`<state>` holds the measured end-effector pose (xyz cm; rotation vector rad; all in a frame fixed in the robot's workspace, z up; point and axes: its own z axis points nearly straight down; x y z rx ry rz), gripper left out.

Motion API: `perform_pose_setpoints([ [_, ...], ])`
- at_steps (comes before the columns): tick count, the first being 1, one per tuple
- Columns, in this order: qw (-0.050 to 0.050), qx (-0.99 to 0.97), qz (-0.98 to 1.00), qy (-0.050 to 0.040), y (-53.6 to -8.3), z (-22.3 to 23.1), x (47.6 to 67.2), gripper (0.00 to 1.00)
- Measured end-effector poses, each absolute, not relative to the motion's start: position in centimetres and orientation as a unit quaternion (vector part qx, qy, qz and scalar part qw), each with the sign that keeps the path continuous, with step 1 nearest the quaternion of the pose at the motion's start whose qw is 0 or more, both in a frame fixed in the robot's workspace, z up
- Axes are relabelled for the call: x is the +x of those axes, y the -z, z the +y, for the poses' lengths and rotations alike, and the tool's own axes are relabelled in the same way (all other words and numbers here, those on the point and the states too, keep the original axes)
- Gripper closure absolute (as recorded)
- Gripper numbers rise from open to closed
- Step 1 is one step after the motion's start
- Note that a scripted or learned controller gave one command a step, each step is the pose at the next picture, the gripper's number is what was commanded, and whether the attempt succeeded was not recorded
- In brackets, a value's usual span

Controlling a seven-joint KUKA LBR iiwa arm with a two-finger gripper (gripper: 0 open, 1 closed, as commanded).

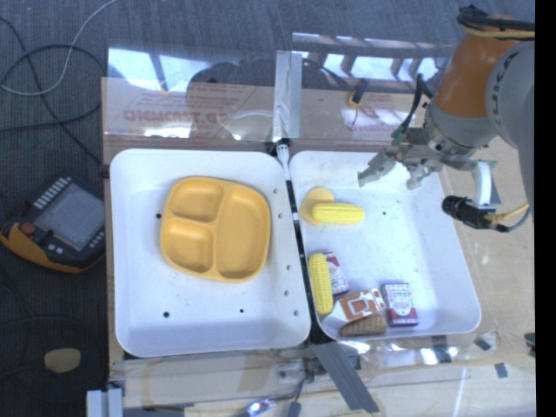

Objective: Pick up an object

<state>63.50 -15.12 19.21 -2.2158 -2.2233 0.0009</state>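
Arm in from right; claw open over right bin.

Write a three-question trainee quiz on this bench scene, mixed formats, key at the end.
1. True or false: the yellow divided plate lies in the left bin.
2. Multiple choice: where is the gripper? A. clamped on a corn cob; B. above the far part of the right bin, nothing between its fingers; C. over the left bin.
3. Fill in: the right bin contains ___ yellow corn cobs.

Key
1. True.
2. B. Its fingers are spread apart, and the nearest corn cob lies clear of them on the bin floor.
3. Two: that one, and another corn cob against the divider beside the small red packets.
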Motion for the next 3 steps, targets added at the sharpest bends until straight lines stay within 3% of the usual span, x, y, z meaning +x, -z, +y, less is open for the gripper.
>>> perform_pose_setpoints([
  [1, -0.005, -0.696, -0.718, 0.0006, -8.8, -13.5, 66.0, 0.0],
  [2, -0.004, -0.696, -0.718, 0.0011, -8.9, -17.3, 59.4, 0.0],
  [3, -0.006, -0.668, -0.744, 0.0021, -9.0, -19.9, 55.8, 0.0],
])
